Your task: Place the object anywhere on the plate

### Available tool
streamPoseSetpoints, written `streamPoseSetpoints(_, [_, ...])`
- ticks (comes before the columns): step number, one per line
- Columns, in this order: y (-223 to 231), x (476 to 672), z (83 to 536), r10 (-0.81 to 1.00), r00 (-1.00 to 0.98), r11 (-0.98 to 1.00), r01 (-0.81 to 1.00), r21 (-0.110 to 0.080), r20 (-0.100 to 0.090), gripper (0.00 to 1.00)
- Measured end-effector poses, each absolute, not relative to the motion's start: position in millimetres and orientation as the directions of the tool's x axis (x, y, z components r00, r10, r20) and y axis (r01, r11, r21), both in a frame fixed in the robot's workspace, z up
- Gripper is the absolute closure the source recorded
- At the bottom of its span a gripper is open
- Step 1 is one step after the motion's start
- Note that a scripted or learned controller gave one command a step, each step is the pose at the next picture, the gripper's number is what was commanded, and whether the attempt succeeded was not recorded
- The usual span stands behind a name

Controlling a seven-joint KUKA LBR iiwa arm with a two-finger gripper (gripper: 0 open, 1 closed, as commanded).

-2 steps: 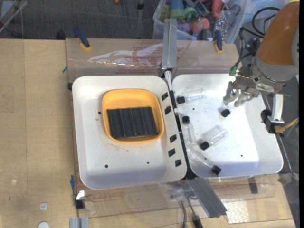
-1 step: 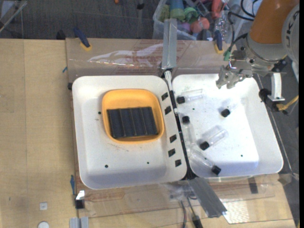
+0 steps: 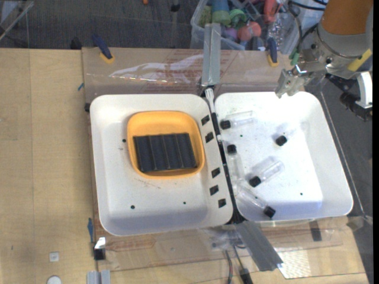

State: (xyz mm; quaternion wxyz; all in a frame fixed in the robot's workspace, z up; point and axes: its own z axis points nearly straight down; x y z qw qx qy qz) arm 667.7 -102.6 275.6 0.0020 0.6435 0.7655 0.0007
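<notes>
two shallow white plastic bins stand side by side on the wooden bench. the left bin (image 3: 112, 203) holds one square orange plate with rounded corners (image 3: 137, 123), and on the plate lies one dark grey ribbed rectangular block (image 3: 164, 152), flat, near the middle of the plate, so the object is on the plate already. along the divider between the bins there is a row of small black tabs; i count about four of them.

the right bin (image 3: 320, 176) holds clear plastic tubes with black caps. i can count about five: one near the top left of the bin (image 3: 235, 122), one just beside the divider (image 3: 234, 158), one in the middle (image 3: 265, 173), one in the upper middle part (image 3: 285, 135), and one at the lower edge (image 3: 254, 205). they are transparent on white, so the exact count and their outlines are hard to make out.

the gripper (image 3: 291, 81) hangs over the top rim of the right bin, apart from the tubes. nothing is visible between its fingers, but whether they are spread or pressed together, i cannot tell. the grey arm with orange band (image 3: 349, 7) is cut off by the top right corner.
</notes>
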Motion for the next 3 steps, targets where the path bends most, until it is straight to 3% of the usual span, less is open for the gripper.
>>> streamPoseSetpoints(1, [-111.4, 667.8, 321.6, 0.903, -0.430, 0.430, 0.903, 0.005, -0.004, 1.00])
streamPoseSetpoints(2, [-152.1, 667.5, 396.2, 0.687, -0.727, 0.727, 0.687, 0.004, -0.007, 1.00])
streamPoseSetpoints(3, [-224.6, 655.4, 437.2, 0.512, -0.859, 0.859, 0.512, 0.002, -0.010, 1.00])
